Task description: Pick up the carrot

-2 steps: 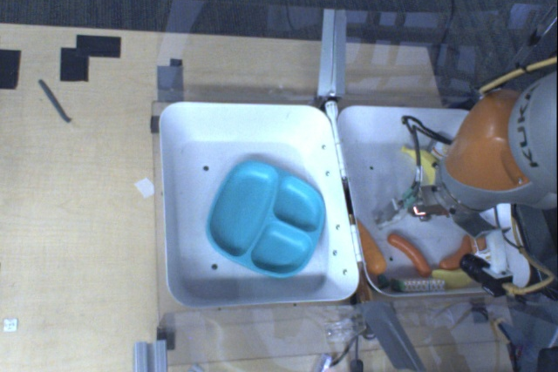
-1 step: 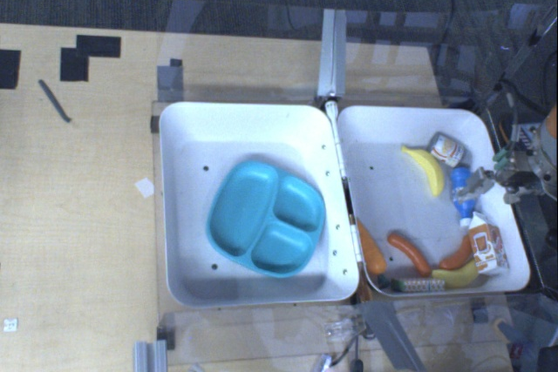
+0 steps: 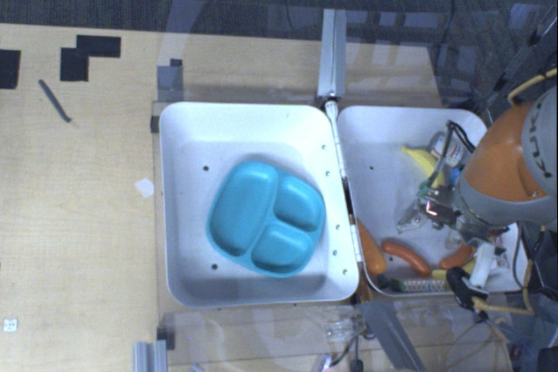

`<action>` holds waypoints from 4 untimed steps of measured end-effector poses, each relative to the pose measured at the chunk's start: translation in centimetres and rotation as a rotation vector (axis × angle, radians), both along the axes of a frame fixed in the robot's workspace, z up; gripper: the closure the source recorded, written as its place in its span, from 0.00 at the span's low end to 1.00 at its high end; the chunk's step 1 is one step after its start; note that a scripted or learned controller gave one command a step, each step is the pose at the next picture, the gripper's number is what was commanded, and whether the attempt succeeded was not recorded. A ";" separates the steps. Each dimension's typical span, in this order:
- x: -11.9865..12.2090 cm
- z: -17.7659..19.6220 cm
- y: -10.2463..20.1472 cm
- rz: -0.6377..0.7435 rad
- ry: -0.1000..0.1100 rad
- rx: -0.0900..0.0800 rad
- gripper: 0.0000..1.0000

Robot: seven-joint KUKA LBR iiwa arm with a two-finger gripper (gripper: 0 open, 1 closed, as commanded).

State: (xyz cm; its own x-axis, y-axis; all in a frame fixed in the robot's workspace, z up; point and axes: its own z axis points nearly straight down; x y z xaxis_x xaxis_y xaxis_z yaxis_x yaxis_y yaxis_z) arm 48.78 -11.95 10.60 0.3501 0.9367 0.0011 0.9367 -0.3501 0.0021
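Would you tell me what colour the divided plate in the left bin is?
The divided plate is light blue, seen clearly in the camera view.

Single fixed camera, mounted above the bench [image 3: 78, 213], looking down at a slant. Far enough back to frame both white bins whole: left bin [image 3: 187, 144] near frame centre, right bin [image 3: 375, 144] toward the right. Dark floor fills the top strip, so the view tilts toward the far side. Arm [image 3: 514, 161] enters from the right edge.
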 end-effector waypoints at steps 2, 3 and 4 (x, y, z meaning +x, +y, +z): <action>0.1 20.8 3.1 0.090 -0.004 -0.002 1.00; 0.0 30.3 8.3 -0.486 -0.003 0.001 1.00; 0.0 18.7 8.2 -0.137 0.000 0.000 1.00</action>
